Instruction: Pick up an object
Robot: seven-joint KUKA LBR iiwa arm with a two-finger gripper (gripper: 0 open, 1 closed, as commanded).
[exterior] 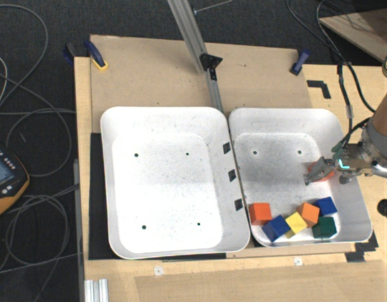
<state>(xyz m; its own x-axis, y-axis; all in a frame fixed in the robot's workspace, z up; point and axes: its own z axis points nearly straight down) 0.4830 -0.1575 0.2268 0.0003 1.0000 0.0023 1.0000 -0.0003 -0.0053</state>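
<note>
The single camera looks down at a slant on a wooden table [180,61] that carries two shallow white bins side by side. The left bin [117,124] has a speckled floor with four small dark holes. The right bin [275,121] holds all the loose things, gathered along its near edge.

Along that near edge sits a cluster of small blocks. An orange block [260,212] lies furthest left, a little apart from the others. Next to it a blue block [276,227] touches a yellow block [296,222]. Just beyond the yellow one stands a second orange block [310,212], with another blue block [326,206] beside it toward the bin's right wall. A dark green block [325,228] lies nearest the front right corner, touching the cluster.

The arm [379,137] comes in from the right, over the right bin's far right side. Its hand [319,170] hangs above the bin floor, away from the block cluster and further back in the bin. A small red-orange patch shows right at the fingertips, but it is too small and blurred to say what it is, and one cannot tell whether the hand stands wide, narrow or closed on anything.

A grey metal rail [193,36] runs slantwise from the top of the view down to where the two bins meet. Blue clamps [95,55] grip the board at its far corners, and dark cables [29,106] trail over the floor to the left.
</note>
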